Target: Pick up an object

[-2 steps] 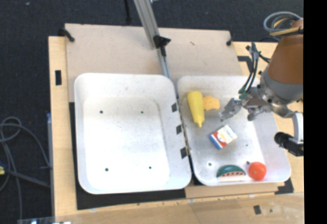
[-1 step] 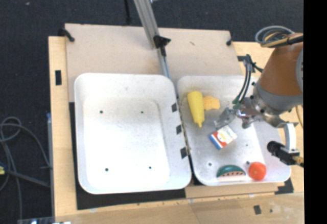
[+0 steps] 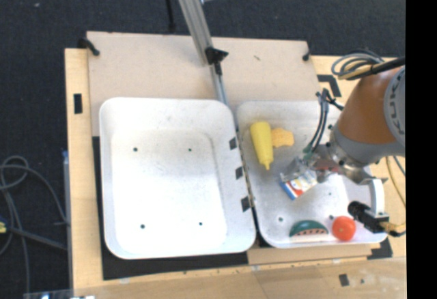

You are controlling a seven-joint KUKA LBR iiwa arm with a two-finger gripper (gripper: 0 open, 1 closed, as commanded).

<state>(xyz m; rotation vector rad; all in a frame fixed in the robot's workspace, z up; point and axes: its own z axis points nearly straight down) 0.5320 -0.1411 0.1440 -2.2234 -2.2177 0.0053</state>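
Bench with two white bins, dark floor around. Gripper (image 3: pixel 305 169) down in right bin (image 3: pixel 290 117), over a white-blue-red packet (image 3: pixel 296 186); its grip state I cannot tell. Yellow bottle (image 3: pixel 261 143) just left. Orange ball (image 3: pixel 343 227) and green slice (image 3: pixel 308 229) near front rim. Left bin (image 3: pixel 116 154) beside it.

Tabletop (image 3: pixel 78 154): light wood, carrying a paler board (image 3: pixel 157 65) across its rear half. Two shallow white bins sit directly on it, touching side by side: left bin (image 3: pixel 109 154), right bin (image 3: pixel 300 110). A slanted metal rail (image 3: pixel 194 14) meets the board.
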